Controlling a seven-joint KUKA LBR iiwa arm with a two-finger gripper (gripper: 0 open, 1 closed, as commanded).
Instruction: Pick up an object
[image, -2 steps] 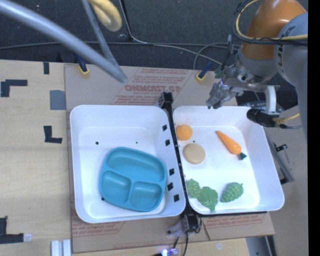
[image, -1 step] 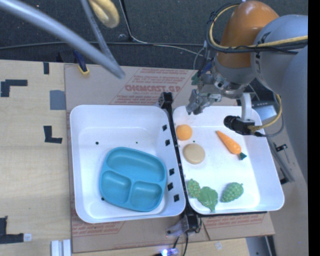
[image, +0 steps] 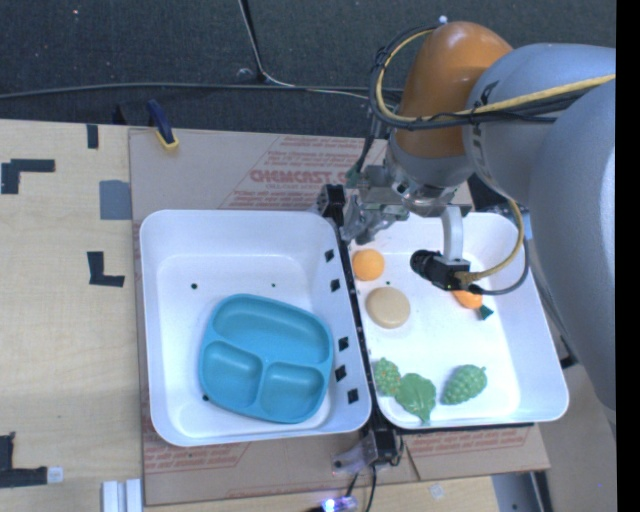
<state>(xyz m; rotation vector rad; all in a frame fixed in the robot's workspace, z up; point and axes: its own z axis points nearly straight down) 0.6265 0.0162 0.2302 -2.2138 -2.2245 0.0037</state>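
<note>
Carrot (image: 468, 297), tip toward lower right

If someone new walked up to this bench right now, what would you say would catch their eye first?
Probably the big grey arm with its orange band, reaching in from the right over the right bin. Next, the bright blue divided tray lying alone in the left bin. After that, the small food items in the right bin: an orange ball, a tan disc and green pieces along its near edge.
</note>
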